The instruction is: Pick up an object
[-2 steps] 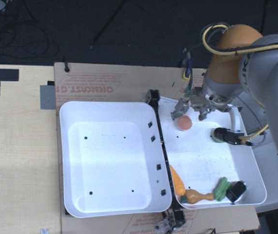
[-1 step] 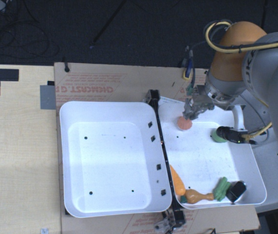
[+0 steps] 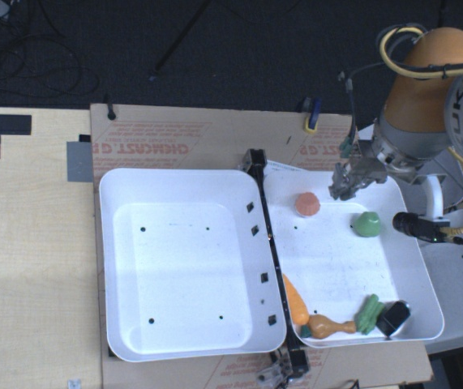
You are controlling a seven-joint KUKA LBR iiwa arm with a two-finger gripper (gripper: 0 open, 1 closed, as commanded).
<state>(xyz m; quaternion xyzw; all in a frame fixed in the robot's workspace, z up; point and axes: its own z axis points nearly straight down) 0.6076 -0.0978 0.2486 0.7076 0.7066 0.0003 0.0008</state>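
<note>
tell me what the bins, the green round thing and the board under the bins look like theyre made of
Bins: likely thin moulded plastic, smooth glossy white with rounded corners and soft glare.
Green round thing: probably plastic or rubber, evenly coloured with a slight sheen; too small to be sure.
Board: looks like cardboard, matte brown with red printed lettering.

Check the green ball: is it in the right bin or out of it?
In. The green ball lies on the right bin's floor near its far right wall, apart from the gripper above the far edge.

Fixed overhead camera, slanting down on bins [image 3: 109, 186]
</note>
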